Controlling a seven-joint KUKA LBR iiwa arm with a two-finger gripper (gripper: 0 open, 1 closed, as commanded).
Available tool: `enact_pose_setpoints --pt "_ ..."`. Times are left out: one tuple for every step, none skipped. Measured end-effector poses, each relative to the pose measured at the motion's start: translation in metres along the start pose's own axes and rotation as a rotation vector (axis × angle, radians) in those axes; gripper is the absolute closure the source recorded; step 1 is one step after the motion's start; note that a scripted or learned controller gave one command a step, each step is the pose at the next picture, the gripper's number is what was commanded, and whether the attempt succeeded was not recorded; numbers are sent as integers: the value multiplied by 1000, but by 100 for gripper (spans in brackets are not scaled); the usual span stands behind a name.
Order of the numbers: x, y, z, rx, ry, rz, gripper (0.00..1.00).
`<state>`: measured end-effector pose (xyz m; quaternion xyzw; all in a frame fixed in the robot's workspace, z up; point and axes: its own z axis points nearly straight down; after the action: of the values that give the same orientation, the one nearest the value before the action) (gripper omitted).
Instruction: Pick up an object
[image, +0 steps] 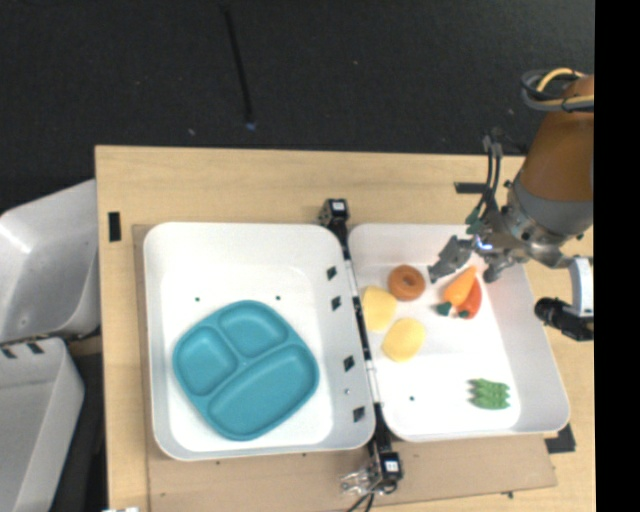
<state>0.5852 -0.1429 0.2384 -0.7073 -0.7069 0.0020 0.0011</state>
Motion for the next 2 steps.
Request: enact_pose_setpoints --pt "-11 -3 51 0 0 1 0" --pt "-20 3 109 -1 0 1 0"
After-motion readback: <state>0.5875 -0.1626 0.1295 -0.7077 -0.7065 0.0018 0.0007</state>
